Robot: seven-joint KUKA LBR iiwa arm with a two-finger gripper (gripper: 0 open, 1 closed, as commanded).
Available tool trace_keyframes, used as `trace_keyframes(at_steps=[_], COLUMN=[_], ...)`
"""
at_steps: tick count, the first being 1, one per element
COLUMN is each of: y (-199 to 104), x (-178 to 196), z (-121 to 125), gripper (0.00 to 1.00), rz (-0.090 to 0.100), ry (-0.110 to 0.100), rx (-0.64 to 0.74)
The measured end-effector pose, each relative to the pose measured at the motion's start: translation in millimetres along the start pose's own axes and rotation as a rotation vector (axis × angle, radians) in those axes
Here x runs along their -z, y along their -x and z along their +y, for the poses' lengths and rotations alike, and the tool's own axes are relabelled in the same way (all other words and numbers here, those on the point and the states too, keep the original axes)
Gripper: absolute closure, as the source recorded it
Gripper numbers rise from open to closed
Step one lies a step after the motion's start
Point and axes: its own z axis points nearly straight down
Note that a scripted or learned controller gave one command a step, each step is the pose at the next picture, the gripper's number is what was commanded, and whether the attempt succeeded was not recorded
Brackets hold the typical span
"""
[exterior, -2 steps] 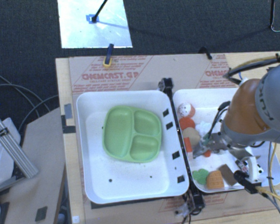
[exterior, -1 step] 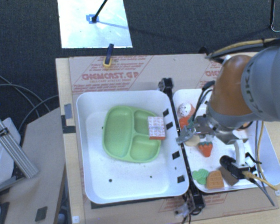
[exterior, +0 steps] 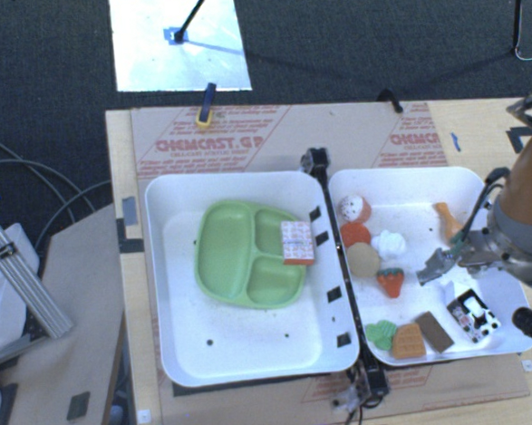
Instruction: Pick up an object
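The bench (exterior: 242, 127), a clear sheet over cardboard on dark carpet, carried two white bins side by side; along the lower edge of the right bin (exterior: 409, 183) lay a green leaf-shaped piece (exterior: 380, 333), an orange cracker-like piece (exterior: 408, 341), a brown block (exterior: 433, 331) and a black-and-white item (exterior: 473, 315). The gripper (exterior: 431, 270) hung low over the right-centre of that bin with nothing visibly between its fingers, and whether they were spread or pressed together could not be told, so the pick looked not yet done. Crowded just left of it, and judged likely to get in the way, were a strawberry (exterior: 391, 281), a tan ball (exterior: 363, 260), a white lump (exterior: 391, 243), a red piece (exterior: 354, 234) and an egg-like toy (exterior: 353, 209), with an orange piece (exterior: 446, 219) further up; the left bin (exterior: 180, 349) held a green divided plate (exterior: 242, 254) bearing a small patterned box (exterior: 296, 242).
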Motion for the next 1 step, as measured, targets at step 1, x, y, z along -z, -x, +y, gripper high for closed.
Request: trace_keyframes(at_steps=[1], y=[-85.9], x=[-2.1], z=[28.8], gripper=[0.0], rz=[0.007], ry=[-0.001], rx=[0.022])
